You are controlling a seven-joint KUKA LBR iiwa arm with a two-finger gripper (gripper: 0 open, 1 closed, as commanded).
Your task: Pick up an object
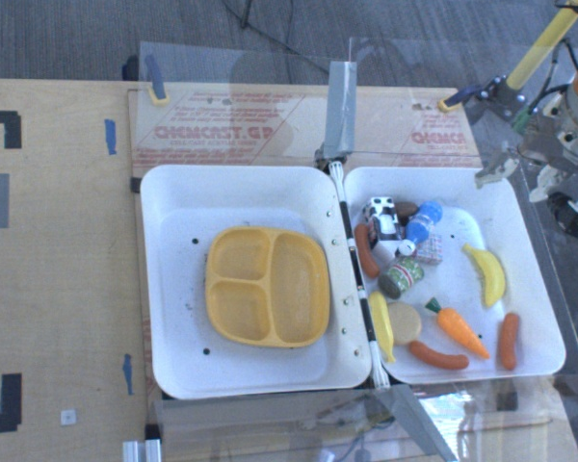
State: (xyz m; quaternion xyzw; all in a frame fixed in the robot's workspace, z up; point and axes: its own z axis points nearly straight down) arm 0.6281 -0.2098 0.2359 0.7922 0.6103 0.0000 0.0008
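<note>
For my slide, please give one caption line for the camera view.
Yellow three-compartment plastic tray in left white bin; toy foods, including an orange carrot, in right white bin.

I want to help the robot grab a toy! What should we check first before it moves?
1. Are there toys to pick? Ok: the right bin holds a carrot, a banana, sausages and more.
2. Is one toy lying apart? Ok: the banana has free space around it.
3. Are some toys crowded? Not ok: the bottle, can and cow touch in a huddle.
4. Is the gripper over a toy? Not ok: it sits at the bin's top right edge.
5. Is the gripper ready to grab? Cannot tell.
6. Is the yellow tray out of the way? Ok: it lies in the left bin.
</note>
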